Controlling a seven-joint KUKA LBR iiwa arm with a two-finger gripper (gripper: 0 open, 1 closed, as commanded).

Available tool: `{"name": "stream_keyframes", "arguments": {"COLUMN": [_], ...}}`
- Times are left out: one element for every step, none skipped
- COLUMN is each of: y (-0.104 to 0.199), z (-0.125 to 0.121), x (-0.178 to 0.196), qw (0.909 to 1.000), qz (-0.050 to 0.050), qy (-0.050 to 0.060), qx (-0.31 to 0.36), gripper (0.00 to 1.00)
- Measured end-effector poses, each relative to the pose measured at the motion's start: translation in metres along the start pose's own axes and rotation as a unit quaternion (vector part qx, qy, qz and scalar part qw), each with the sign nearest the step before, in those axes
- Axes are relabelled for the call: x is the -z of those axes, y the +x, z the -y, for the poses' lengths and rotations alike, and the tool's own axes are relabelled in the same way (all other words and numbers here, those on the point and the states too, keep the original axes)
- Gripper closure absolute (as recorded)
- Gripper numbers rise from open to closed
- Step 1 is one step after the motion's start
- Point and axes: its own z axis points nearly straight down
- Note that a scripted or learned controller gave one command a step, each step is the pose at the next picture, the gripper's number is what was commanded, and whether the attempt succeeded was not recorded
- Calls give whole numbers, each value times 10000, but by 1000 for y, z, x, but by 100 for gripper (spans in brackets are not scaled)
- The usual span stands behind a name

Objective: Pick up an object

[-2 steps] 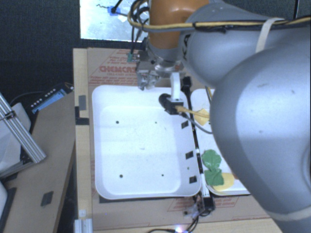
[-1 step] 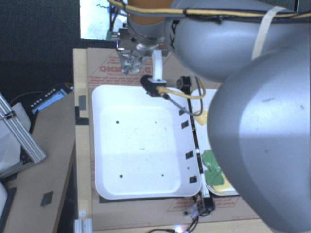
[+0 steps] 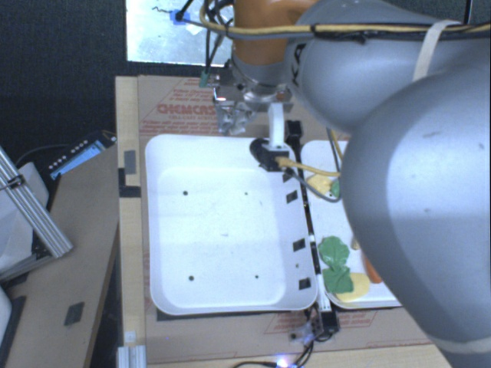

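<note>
Brown cardboard (image 3: 184,107) covers the bench under two white bins. My gripper (image 3: 232,118) hangs over the far rim of the bin on the view's left (image 3: 153,205). Whether it is spread or pressed together I cannot tell, because my wrist hides it.

The thing I judge best to take is the green piece (image 3: 334,253). It lies in the other bin (image 3: 322,215), near the dividing wall and towards the near end. From my gripper it is therefore to the view's right and well towards the near side, across the wall.

Its long axis seems to run far to near (my own arm (image 3: 418,205) covers much there). A yellow piece (image 3: 351,286) touches its near end.
</note>
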Motion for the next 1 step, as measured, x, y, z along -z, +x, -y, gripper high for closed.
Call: {"name": "stream_keyframes", "arguments": {"y": [-40], "z": [3], "x": [-23], "qw": [10000], "qz": [-3], "qy": [-8], "qx": [1], "gripper": [100]}}
